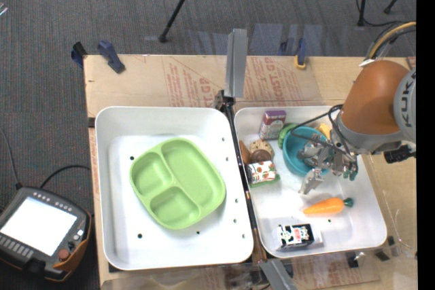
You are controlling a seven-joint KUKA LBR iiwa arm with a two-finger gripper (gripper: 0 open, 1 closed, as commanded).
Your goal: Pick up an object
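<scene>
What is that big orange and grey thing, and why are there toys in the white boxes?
That big thing is a robot arm. It reaches in from the right side of the picture. The camera sits up high above the bench and looks down at a slant.

At the arm's tip is its end effector, the part made for grabbing. It hangs over the right bin, beside a blue bowl. I cannot tell whether it is open or closed, and I see nothing held in it.

The right bin has toy food: a carrot, a small black and white milk carton, a purple carton and a little can.

The left bin holds a green plate with three sections.

The robot's job is to pick up one object.
</scene>
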